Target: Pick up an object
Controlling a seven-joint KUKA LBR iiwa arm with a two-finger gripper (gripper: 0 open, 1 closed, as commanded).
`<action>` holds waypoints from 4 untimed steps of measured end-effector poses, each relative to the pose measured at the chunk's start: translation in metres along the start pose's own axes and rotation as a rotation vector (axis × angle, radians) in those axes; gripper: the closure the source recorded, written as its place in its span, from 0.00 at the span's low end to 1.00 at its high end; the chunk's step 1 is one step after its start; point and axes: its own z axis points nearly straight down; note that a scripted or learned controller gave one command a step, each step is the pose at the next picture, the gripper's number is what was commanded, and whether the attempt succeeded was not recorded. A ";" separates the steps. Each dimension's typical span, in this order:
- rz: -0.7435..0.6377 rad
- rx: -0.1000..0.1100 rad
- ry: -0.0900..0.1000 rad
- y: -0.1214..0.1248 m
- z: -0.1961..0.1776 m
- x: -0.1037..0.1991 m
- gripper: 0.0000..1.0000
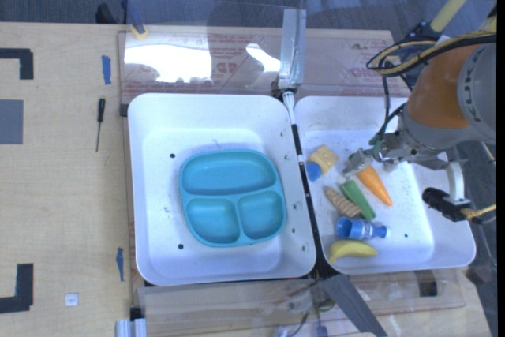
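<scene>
On the far left, the pale wooden desk [55, 193] carries black corner markings, a grey square patch, and a thin dark screwdriver [99, 122] lying near the left bin's upper corner. Small strips of blue tape [106, 69] sit on the desk beside the clear plastic sheet behind the bins.

The left bin [150, 130] is a shallow white tray holding a turquoise divided plate [232, 196], one long section at the top and two smaller ones below. The plate lies flat near the middle of the bin, slightly toward its lower half.

A dark seam separates this from the right bin [450, 245], where the task's things are gathered in the left and central part. A yellow and blue block-like toy [321, 162] rests close to the dividing wall. Below it lie a tan ridged piece [340, 200] and a green stick [358, 201], side by side and touching. An orange carrot [375, 185] lies at a slant just right of the green stick. Lower down are a blue bottle with a white cap [359, 230] and, at the bottom, a yellow banana [353, 250].

The tool [357, 163] hovers at the carrot's upper end, between the block toy and the carrot; whether its fingers are wide or narrow I cannot tell, and nothing shows held between them. The grey arm with its orange band [439, 99] reaches in from the right, cables looping above it
</scene>
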 end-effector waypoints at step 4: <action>0.169 -0.001 -0.001 -0.039 -0.080 0.032 1.00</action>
